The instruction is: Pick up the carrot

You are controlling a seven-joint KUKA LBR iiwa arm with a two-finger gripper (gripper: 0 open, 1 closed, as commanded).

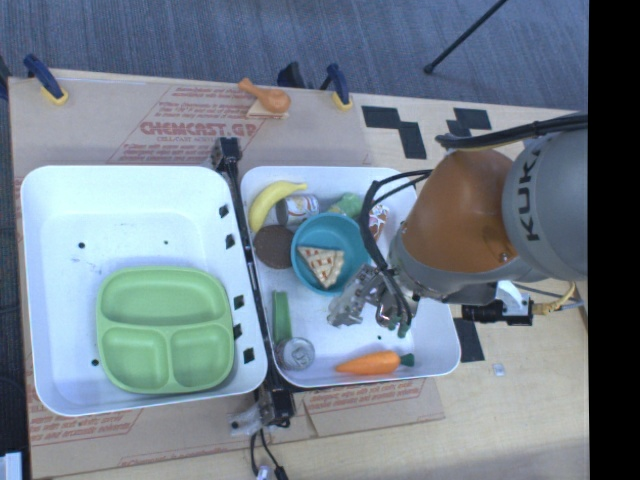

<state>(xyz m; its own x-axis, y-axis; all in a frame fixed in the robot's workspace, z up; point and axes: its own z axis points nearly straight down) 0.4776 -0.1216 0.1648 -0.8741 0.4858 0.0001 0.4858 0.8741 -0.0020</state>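
the carrot point(368, 364) lies flat on the floor of the right bin point(440, 353), near its 6 o'clock rim, orange tip toward 9 o'clock and green top toward 3 o'clock. the gripper point(372, 304) hangs just off the carrot's 12 o'clock side, apart from it, with nothing between its fingers; how wide they stand i cannot tell, the metal parts blur together. the arm point(500, 218) comes in from 3 o'clock, its orange band over the bin's right part.

at the gripper's 10 o'clock sits a blue bowl point(325, 248) with a pizza slice point(322, 265) in it. a banana point(272, 200) lies at the bin's 11 o'clock corner, with a brown disc point(272, 246) just below it, touching the bowl's 9 o'clock edge. a green stick point(281, 318) lies along the bin's 9 o'clock wall, and a small can point(296, 352) rests at the carrot's 9 o'clock, near but apart.

the left bin point(60, 218) holds a green divided plate point(166, 330) toward its 6 o'clock side.
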